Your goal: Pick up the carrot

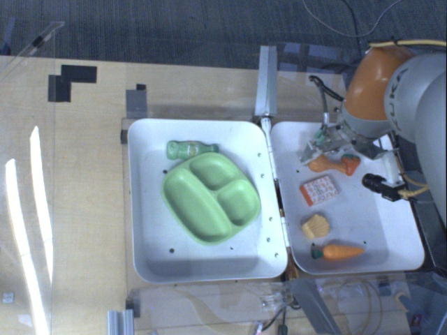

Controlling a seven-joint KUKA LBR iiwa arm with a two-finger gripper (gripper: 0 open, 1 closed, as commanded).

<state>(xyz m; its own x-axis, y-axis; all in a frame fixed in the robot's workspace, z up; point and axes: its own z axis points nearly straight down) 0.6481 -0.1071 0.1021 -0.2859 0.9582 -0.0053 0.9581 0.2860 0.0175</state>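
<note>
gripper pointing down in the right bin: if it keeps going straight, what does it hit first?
Probably the small orange toy right under the gripper, then the right bin floor. Depth is unclear. The carrot lies at the bin's near edge, off that line.

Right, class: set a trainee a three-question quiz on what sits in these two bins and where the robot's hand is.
1. True or false: the carrot lies in the left bin.
2. Which is in the left bin? A) green divided plate B) red card C) yellow piece
3. Fill in: the hand hangs over the ___ end of the right bin.

Key: 1 false; 2 A; 3 far. The carrot lies at the near edge, apart from the hand.
</note>
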